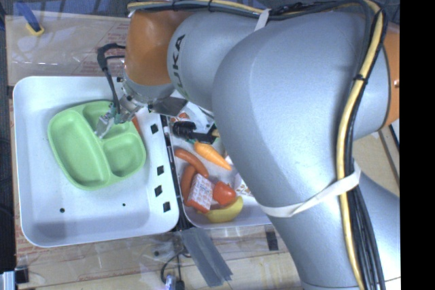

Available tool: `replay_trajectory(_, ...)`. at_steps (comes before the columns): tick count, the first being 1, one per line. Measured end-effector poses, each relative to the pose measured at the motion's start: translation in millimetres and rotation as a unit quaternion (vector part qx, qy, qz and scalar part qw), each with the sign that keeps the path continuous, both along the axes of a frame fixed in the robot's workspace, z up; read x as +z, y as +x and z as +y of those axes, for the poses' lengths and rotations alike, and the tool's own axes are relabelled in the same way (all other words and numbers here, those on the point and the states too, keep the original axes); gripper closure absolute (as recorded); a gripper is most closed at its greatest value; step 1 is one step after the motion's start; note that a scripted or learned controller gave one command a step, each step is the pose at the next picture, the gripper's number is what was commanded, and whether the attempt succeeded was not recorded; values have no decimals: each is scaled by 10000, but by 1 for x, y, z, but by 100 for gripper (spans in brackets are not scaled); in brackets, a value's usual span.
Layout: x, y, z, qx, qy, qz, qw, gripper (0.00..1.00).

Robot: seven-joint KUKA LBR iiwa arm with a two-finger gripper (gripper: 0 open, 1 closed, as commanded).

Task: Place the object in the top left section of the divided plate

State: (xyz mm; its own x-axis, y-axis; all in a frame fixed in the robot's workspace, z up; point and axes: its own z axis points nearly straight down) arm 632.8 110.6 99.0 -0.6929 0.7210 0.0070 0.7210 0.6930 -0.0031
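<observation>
Camera view puts the jaws (109, 123) low over the green divided plate (81, 153) in the left bin (41, 214), at its upper right compartment. I cannot tell whether they are released or clenched, or whether anything sits between them. I see a carrot (212, 155), sausages (189, 161) and a banana (228, 212) in the right bin (255, 217).
</observation>
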Motion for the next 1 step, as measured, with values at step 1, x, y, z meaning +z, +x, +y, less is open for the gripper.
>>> replay_trajectory(1,0,8,4,7,-26,63,10000,0)
